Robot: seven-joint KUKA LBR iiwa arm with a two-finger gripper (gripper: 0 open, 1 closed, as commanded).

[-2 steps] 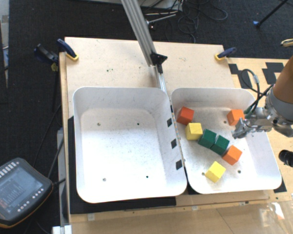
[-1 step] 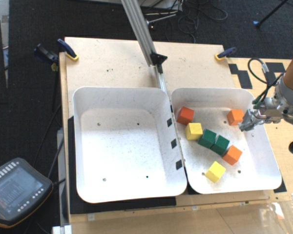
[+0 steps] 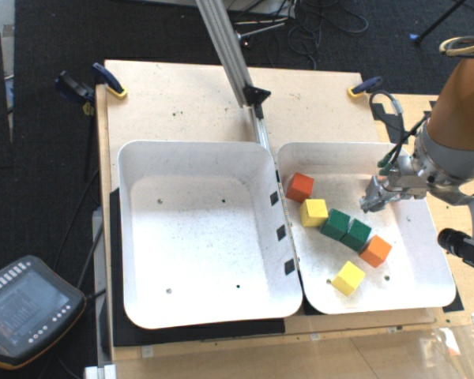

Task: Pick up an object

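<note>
2 white bins sat side by side on the table (image 3: 189,93), right bin (image 3: 426,279) held 6 blocks, orange block (image 3: 300,185), yellow block (image 3: 314,212), green blocks (image 3: 346,229), orange block (image 3: 375,250), yellow block (image 3: 348,278), gripper (image 3: 374,202) hovered just right of them, holding nothing seen, left bin (image 3: 142,164).

A white bin (image 3: 197,235) sits to the left of the gripper (image 3: 374,202). A silver pole (image 3: 225,38) leans far up and left of it. A blue and yellow clamp (image 3: 365,87) bites the wooden board (image 3: 182,101) above it. A grey hand screen (image 3: 24,310) lies far off, down and left.
</note>
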